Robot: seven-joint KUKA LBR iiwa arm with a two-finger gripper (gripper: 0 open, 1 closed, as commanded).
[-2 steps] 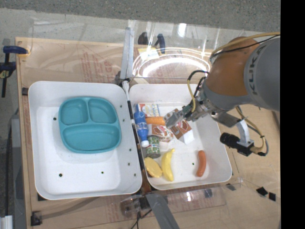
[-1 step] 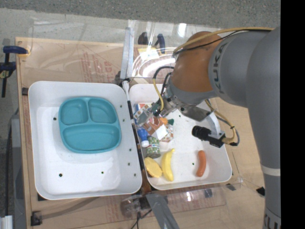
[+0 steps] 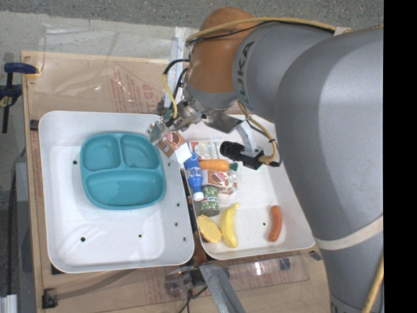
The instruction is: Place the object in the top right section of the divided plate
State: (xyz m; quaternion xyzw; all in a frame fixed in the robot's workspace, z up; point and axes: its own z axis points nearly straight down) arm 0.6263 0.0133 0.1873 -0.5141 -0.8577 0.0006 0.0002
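My gripper (image 3: 164, 128) pinches a small brown packet (image 3: 172, 141); the teal divided plate's (image 3: 122, 191) top-right section (image 3: 138, 152) lies at eight o'clock, close.

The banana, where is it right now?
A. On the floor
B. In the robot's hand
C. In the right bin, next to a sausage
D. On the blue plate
C: the yellow banana lies near the front of the right bin, with the sausage a little to its right, while the blue plate sits in the left bin.
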